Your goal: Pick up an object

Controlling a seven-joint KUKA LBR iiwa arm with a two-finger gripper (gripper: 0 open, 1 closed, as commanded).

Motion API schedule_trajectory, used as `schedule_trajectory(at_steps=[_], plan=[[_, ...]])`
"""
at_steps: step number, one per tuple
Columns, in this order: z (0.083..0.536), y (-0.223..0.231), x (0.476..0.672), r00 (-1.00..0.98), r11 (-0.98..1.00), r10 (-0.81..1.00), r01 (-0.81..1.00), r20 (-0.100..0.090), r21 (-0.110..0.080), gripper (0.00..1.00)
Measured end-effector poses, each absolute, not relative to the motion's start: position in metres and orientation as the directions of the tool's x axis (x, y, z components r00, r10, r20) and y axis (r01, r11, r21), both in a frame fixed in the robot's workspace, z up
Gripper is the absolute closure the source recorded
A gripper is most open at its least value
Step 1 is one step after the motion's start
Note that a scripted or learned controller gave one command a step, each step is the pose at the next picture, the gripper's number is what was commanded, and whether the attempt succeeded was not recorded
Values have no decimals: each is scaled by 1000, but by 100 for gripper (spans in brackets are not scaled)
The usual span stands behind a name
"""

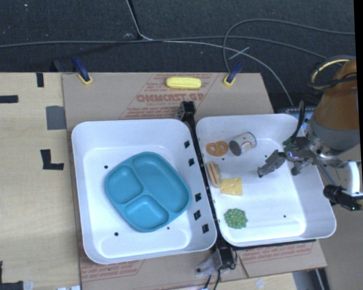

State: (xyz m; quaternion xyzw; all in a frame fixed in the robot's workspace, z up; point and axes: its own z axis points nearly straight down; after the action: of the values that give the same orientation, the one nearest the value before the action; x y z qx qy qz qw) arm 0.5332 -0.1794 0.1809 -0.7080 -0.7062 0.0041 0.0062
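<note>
Dark carpet fills the far side of the scene, crossed by thin cables (164,39). Below it lies the worktop (25,180), pale wood with black tape marks, and on it a cardboard sheet (161,97) held by 2 blue-and-yellow clamps (82,72) at its far edge. A yellow corn cob (183,83) rests on the cardboard, beyond the bins.

2 white bins sit side by side. The left bin (90,140) holds a blue tray (147,191) with 3 compartments, lying flat and turned at a slant.

The right bin (307,219) holds 5 small items, all toward its left half. A pretzel (217,148) lies near the far left corner, with a small can (243,143) on its side just beside it. Below them a hot dog (214,173) lies along the left wall, and a cheese wedge (231,186) sits just beside it. A green clump (236,218) that looks like peas or broccoli lies nearer the front, apart from the others.

The arm (337,112) comes in over the right rim of the right bin. Its tool (269,165) hangs above bare bin floor, right of the cheese and below the can, touching no item. Nothing sits between the fingers; I cannot tell whether they are spread or pressed together.
</note>
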Motion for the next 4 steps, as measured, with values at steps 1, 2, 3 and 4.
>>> schedule_trajectory(at_steps=[1,2,3,4], plan=[[188,-179,537,-1,1,1000,1000,0,-2,0],[139,-173,542,-2,2,1000,1000,1,-6,0],[87,-172,542,-2,2,1000,1000,-2,-1,0],[99,-172,543,-2,2,1000,1000,-2,0,100]])
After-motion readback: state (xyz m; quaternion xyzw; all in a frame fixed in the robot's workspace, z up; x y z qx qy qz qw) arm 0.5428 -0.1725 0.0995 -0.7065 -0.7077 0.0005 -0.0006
